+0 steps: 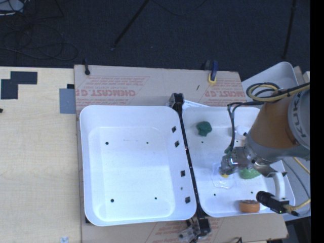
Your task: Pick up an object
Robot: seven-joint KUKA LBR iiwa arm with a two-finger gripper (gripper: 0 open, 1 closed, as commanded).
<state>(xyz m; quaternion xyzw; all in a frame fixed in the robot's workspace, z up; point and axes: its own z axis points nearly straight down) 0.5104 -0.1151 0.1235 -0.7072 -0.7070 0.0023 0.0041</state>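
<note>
Your arm (276, 128) reached over the right bin (212, 206). Inside that bin, the claw (226, 167) hung low, probably lining up on the light-green lump (248, 174) beside it; its spread I couldn't tell. The dark-green object (204, 128) lay toward the bin's back, the orange one (248, 205) at its front.

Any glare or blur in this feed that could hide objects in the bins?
Camera view: the left bin is bright, nearly washed out; the right bin is dimmer under the arm's shadow; the gripper is smeared with blur; the dark green object and orange object read clearly though soft.
</note>
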